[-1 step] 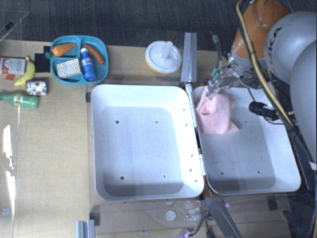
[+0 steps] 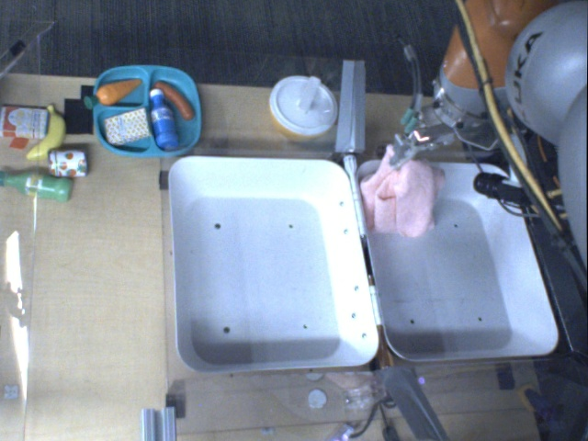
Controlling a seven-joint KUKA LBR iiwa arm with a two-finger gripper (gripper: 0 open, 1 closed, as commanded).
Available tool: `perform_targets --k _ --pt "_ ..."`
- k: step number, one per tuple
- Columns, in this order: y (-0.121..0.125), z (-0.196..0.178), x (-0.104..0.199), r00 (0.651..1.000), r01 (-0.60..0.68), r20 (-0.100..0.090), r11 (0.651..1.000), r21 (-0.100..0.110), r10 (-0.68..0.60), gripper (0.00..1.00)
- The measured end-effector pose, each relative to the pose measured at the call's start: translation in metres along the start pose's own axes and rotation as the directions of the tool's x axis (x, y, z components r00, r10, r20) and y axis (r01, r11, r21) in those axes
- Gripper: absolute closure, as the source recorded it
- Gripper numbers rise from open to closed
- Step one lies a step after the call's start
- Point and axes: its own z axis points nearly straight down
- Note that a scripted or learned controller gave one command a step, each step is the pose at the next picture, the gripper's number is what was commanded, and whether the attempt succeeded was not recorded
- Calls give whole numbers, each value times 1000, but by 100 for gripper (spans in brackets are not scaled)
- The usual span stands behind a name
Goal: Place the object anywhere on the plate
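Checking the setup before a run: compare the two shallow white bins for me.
The left shallow white bin is wider and squarer; the right shallow white bin looks narrower. The right one has a crumpled pink cloth at its upper left corner; the left one doesn't. Both are white, shallow, round-cornered, side by side.

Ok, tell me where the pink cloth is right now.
The pink cloth is in the right bin, bunched at its upper-left corner beside the divide from the left bin, with the gripper right at its top edge.
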Motion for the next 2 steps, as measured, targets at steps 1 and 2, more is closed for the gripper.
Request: perform_targets --k 1,2 --pt "6 3 47 920 392 -2 920 1 -392 100" --pt "19 -3 88 694 720 -1 694 -2 -720 100"
